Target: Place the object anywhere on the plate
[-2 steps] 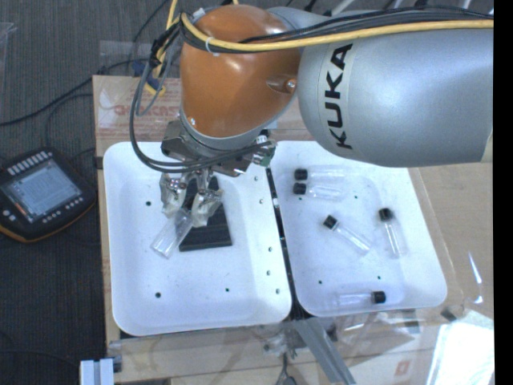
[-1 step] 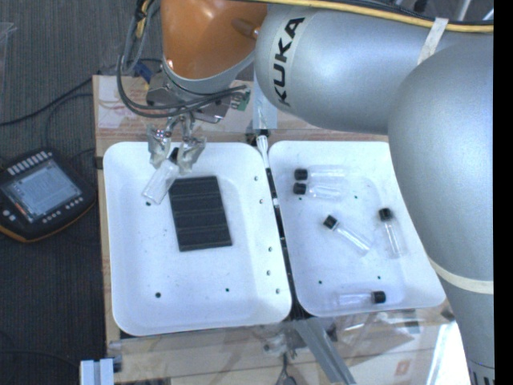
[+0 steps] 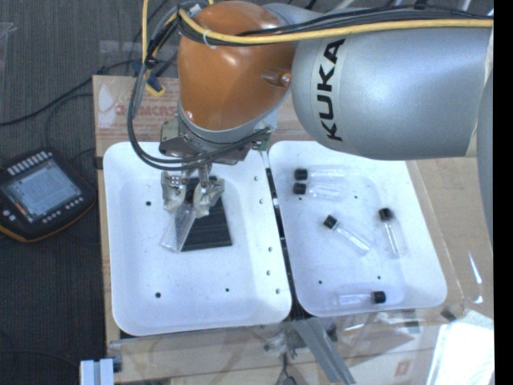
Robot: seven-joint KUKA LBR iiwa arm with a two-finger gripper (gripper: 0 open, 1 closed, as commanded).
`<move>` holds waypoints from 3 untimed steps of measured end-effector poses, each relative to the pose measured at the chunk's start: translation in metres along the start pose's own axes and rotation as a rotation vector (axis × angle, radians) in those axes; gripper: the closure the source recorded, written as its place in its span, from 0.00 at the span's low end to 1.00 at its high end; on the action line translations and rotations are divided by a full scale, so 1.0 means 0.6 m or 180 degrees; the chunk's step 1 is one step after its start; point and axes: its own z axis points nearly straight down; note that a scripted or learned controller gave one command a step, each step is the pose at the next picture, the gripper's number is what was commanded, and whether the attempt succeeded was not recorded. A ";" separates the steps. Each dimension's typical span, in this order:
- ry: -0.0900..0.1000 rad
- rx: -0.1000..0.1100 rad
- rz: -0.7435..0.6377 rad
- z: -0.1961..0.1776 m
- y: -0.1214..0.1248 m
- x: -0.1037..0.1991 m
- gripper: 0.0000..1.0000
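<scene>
gripper (image 3: pixel 194 200) sits low over the left bin (image 3: pixel 132 295), just above the back edge of the black plate (image 3: pixel 207 229); a clear vial (image 3: pixel 183 224) runs slanted from between the fingers down toward the plate's front-left corner, so it reads as clamped on the vial, upper end in the fingers, lower end resting at or past the plate's left edge, can't tell which. plate lies flat near the middle of the left bin, slightly toward the back. orange wrist band (image 3: pixel 228 62) and grey arm (image 3: pixel 385 79) cover the bench behind both bins, yellow cable (image 3: pixel 337 29) looped over the top. right bin (image 3: pixel 425 283) holds five more clear vials with black caps: two side by side at back left (image 3: pixel 317 181), one tilted in the middle (image 3: pixel 346 233), one to its right (image 3: pixel 389 231), one lying along the front wall (image 3: pixel 361 298). teach pendant (image 3: pixel 40 192) on the floor, well left of the bench
</scene>
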 end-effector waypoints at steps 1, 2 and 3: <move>-0.0003 -0.0004 -0.0866 0.045 -0.041 -0.017 1.00; -0.0015 0.0001 -0.1421 0.007 -0.152 -0.049 1.00; -0.0011 0.0001 -0.1877 -0.144 -0.030 -0.032 1.00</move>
